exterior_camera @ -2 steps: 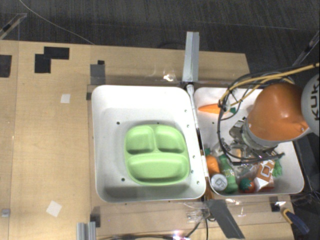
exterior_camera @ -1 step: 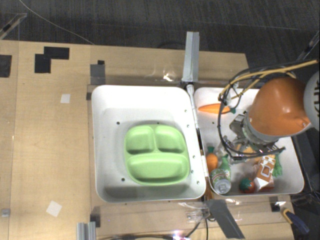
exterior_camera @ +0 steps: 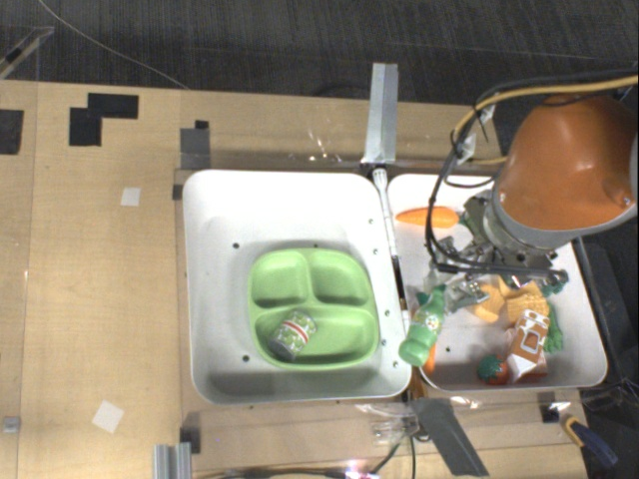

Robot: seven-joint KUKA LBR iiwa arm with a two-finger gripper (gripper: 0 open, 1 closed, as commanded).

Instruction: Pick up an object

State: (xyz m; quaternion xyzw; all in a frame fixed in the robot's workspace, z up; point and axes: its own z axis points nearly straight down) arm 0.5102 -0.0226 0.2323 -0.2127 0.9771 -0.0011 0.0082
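Gripper (exterior_camera: pixel 461 289) low in the right bin (exterior_camera: pixel 589 367), its grip impossible to read; green bottle (exterior_camera: pixel 423 327) lies just down-left, long axis slanting toward the bin's near-left corner.

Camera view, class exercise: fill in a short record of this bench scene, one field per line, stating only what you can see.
left bin: holds green divided plate
plate contents: small can in its front compartment
right bin: green bottle, carrot, carton, other toy foods
gripper: low in right bin, beside the bottle
grasp: cannot tell
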